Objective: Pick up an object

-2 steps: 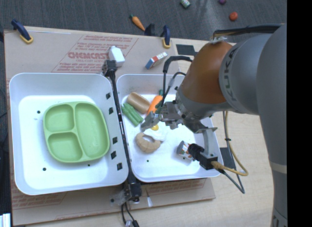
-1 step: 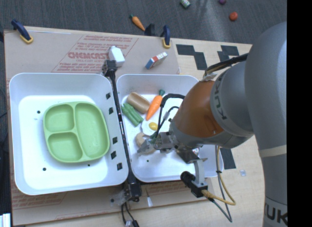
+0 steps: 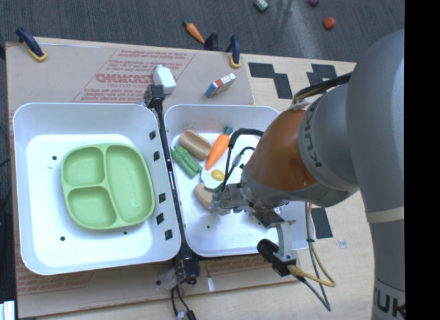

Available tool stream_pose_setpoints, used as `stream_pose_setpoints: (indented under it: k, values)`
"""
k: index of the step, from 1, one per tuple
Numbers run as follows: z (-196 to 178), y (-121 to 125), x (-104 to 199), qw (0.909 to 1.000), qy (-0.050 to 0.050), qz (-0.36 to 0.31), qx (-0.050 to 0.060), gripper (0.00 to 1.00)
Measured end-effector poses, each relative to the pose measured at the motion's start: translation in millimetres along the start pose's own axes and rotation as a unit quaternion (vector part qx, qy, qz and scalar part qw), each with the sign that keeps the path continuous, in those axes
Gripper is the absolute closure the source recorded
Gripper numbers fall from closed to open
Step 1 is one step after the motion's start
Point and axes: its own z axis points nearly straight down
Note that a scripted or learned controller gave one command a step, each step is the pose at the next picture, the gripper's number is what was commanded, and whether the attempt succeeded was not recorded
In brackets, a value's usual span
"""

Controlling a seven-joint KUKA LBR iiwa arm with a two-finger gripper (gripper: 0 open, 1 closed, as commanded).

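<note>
Camera view: the grey arm with its orange band reaches in from the right over the right white bin (image 3: 206,243). Its gripper (image 3: 223,201) hangs low beside a tan bread-like piece (image 3: 203,195) — how its pincer stands, I cannot tell. Farther back lie an orange toy carrot (image 3: 217,149), a fried egg (image 3: 214,174), green beans (image 3: 185,161) and a brown bread roll (image 3: 195,144). A green divided plastic plate (image 3: 106,185) sits in the left white bin (image 3: 31,243).

Plate (image 3: 107,186) in left bin (image 3: 31,122)

two bins (image 3: 27,174), one green plate (image 3: 108,185), one carrot (image 3: 218,148)
</note>
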Motion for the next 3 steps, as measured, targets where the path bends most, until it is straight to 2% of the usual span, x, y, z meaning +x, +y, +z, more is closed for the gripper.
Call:
stream_pose_setpoints:
  k: [1, 2, 3]
  values:
    - [0.3, -0.1, 0.1, 1.0000, 0.000, 0.000, 0.000, 0.00]
    - [-10.1, 1.1, 0.2, 1.0000, -0.001, -0.004, -0.001, 1.00]
    - [-20.4, 2.5, 0.2, 1.0000, -0.001, -0.007, -0.002, 1.00]
